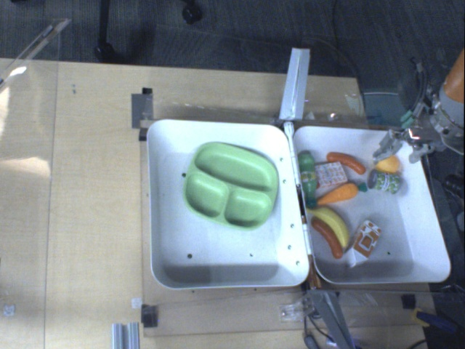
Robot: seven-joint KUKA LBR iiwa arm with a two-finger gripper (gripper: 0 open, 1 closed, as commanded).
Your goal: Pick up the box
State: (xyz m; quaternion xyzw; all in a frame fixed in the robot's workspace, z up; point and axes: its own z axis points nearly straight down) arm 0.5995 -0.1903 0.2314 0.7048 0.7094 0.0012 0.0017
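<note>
Clearly we are only approaching: our end effector (398, 145), fingers spread and empty, hovers at the right bin's (429, 271) far edge, needing descent toward the box (366, 238).

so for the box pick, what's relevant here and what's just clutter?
Relevant: box, in the right bin; end effector, over that bin's far edge.

Clutter: green tray, left bin, banana, carrot, sausage, can, card, bottle.

One fixed camera above the bench (73, 195), looking down at a slant, both bins mid-frame, floor across the top edge
</note>
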